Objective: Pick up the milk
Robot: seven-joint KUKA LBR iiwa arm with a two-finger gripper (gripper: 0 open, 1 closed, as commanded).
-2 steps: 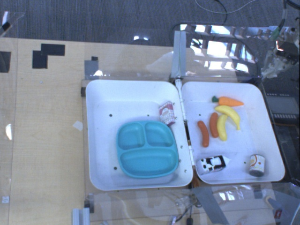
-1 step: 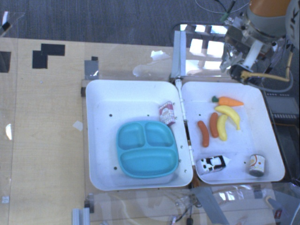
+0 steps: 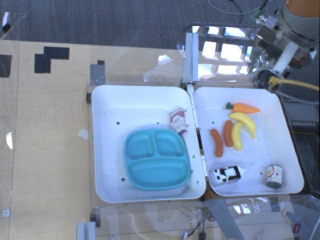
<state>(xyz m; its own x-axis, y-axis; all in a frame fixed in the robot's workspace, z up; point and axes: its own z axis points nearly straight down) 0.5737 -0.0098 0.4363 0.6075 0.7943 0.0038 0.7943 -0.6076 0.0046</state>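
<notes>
Start at the near edge. The milk [image 3: 226,175] lies in the near-left corner of the right bin [image 3: 289,134], tipped on its side, not standing. Its long axis runs left to right, the right end turned slightly toward the far side. The tapered end looks to point right, though you cannot be sure at this size. It sits just beside the bin's left wall and near wall, so you will likely want a grasp across its short width, closing near-to-far, to stay off the walls.

Well apart to the right, near the same edge, a small can [image 3: 273,175] stands upright. In the left bin [image 3: 107,134], a blue divided plate [image 3: 157,159] fills the near half, with a small red-and-white packet [image 3: 178,120] just beyond it by the right wall.

Farther back in the right bin, two sausages [image 3: 218,142] lie side by side, then two bananas [image 3: 244,124] touching each other, then a carrot [image 3: 245,108] at the far side. None of these crowd the carton.

Farthest off, the gripper [image 3: 262,59] hangs beyond the right bin's far rim, high and clear of everything. It holds nothing that you can see, and you cannot tell how far open it is. The whole approach is yet to be made.
</notes>
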